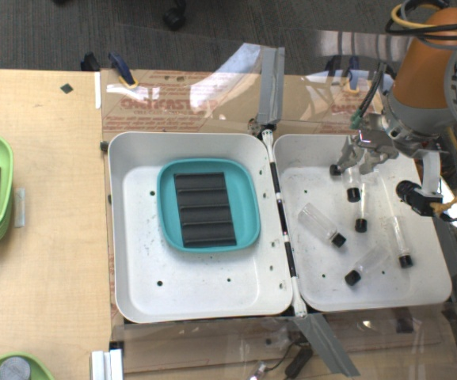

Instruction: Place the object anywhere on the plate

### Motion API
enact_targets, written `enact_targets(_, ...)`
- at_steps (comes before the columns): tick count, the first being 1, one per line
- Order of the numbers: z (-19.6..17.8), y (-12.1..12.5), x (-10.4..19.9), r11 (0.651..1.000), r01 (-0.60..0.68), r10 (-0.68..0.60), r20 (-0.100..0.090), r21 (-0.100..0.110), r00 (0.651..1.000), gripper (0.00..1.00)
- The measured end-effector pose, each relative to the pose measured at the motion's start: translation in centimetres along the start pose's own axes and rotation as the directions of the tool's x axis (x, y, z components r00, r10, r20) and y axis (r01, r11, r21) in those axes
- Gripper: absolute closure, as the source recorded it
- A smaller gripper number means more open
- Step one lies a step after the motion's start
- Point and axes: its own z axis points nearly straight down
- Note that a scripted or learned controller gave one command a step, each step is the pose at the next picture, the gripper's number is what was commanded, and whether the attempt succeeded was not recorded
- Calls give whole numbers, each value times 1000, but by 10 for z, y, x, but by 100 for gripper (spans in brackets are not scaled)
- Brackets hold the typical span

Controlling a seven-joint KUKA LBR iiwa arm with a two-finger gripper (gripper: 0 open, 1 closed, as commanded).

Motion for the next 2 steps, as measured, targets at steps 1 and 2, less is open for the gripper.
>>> enact_targets(1,15,11,18,997,73,-73,-1,0,997,100)
enact_targets(2,-3,26,81,978,211,-211,0,-3,978,100)
